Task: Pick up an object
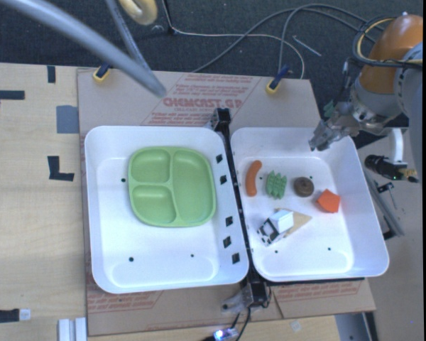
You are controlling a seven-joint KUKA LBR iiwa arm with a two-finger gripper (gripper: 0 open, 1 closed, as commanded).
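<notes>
**Inspector:** Now, the right bin (355,258). Contents?

**Assistant:** Five loose items on its smooth white floor, any of them a candidate for picking. An orange-red sausage-shaped piece (252,177) lies near the left wall, long and rounded at both ends. Just right of it sits a green knobbly block (275,184) with a bumpy surface. Next, a brown round piece (303,186), dull and disc-like. Further right, an orange cube (329,202) with flat faces. Below them, a pale wedge with a dark end (280,224).

**Inspector:** Left bin?

**Assistant:** The left bin (103,247) carries a light green divided plate (172,186), glossy plastic with rounded corners and three compartments. Both bins rest on brown cardboard (199,94) over the wood-grain counter (28,212).

**Inspector:** End effector?

**Assistant:** The end effector (319,143) hangs over the right bin's upper right corner, well apart from every item. Whether it is spread or closed, I cannot tell. Nothing is visibly gripped.
</notes>
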